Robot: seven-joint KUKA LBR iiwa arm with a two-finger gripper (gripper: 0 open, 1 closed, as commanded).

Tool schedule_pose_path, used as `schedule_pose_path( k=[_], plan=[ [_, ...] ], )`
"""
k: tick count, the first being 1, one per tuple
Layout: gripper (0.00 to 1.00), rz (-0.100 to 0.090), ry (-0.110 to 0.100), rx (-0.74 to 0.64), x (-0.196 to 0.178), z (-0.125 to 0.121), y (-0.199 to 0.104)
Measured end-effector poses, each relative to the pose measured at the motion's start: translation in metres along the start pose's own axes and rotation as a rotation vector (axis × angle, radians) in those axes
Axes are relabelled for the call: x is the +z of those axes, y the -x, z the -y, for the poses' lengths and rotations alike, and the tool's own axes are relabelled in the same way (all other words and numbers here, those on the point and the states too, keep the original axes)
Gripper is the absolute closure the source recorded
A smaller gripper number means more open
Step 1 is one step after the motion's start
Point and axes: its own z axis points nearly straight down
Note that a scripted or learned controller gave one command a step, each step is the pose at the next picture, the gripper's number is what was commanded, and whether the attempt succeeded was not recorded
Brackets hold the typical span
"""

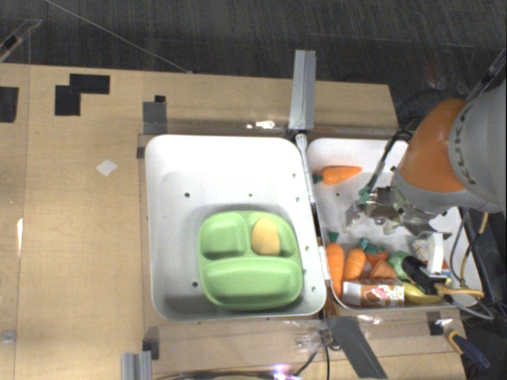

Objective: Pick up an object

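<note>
Over the right bin point(348, 155), the arm point(447, 153) reaches in from the right side. Its gripper point(379, 210) hangs low, just above the toys piled at the near end. It looks dark and mixed up with wires, so I cannot tell how the tool is set, or if anything is in it.

Right below and beside it are two carrots point(344, 264) standing close together, a brown bottle point(379, 294) lying flat along the near wall, and a yellow banana point(424, 295) next to that. One more carrot point(341, 174) lies by itself near the far end, well apart from the pile.

The left bin point(166, 212) holds a green tray point(249, 261) with a yellow lemon point(266, 237) in one corner pocket.

I think the arm is at the reaching-down step, picking a toy from the pile. Next it needs to go straight down on one toy, squeeze it, and lift. The pile is crowded, so it may bump or slip.
</note>
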Motion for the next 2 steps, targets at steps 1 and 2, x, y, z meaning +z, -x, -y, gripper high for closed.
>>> schedule_pose_path(
  k=[1,2],
  plan=[
    [0.00,-0.002,0.012,0.096,0.032,0.027,0.008],
    [1.00,-0.006,0.022,0.091,0.019,0.023,0.005]
  ],
)
